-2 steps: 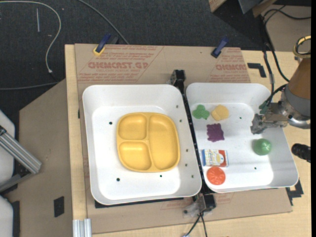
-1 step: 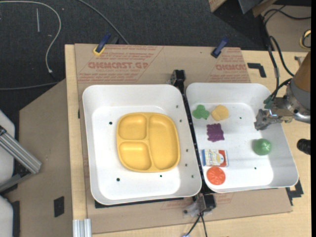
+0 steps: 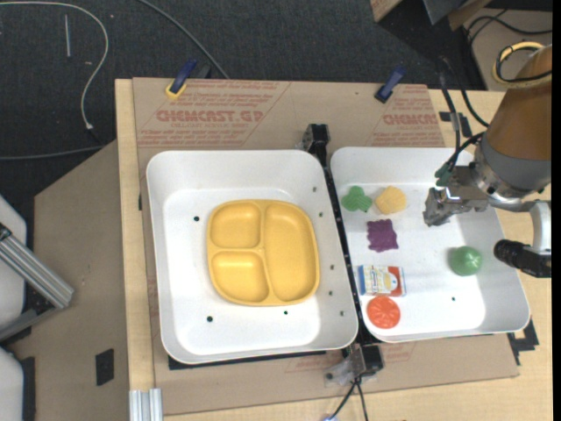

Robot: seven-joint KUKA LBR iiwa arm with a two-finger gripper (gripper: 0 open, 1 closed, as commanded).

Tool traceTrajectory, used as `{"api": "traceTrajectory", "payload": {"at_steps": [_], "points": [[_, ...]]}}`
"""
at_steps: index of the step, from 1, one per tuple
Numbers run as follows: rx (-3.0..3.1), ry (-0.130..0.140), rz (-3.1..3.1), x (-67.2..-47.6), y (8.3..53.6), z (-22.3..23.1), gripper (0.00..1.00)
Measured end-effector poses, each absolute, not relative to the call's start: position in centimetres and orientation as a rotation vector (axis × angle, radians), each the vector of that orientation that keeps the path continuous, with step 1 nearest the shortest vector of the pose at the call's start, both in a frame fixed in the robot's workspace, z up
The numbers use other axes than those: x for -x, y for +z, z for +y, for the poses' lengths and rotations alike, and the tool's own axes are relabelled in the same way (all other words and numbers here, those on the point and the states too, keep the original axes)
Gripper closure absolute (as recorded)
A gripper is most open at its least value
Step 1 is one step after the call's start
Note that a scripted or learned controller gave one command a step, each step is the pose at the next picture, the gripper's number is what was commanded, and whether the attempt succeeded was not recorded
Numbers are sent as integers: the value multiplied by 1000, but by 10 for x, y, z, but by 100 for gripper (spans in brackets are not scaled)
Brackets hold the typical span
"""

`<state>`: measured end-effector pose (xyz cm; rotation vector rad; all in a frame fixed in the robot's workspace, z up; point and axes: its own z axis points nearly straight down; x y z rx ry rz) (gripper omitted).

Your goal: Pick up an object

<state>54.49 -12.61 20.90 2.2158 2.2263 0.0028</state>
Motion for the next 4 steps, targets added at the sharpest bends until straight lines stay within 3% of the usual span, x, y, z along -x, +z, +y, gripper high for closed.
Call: {"api": "traceTrajectory", "payload": {"at_steps": [2,4], "points": [[-2212,7,2229,-603,227,-22,100],[-2214,7,2226,-646,229,76,100]]}}
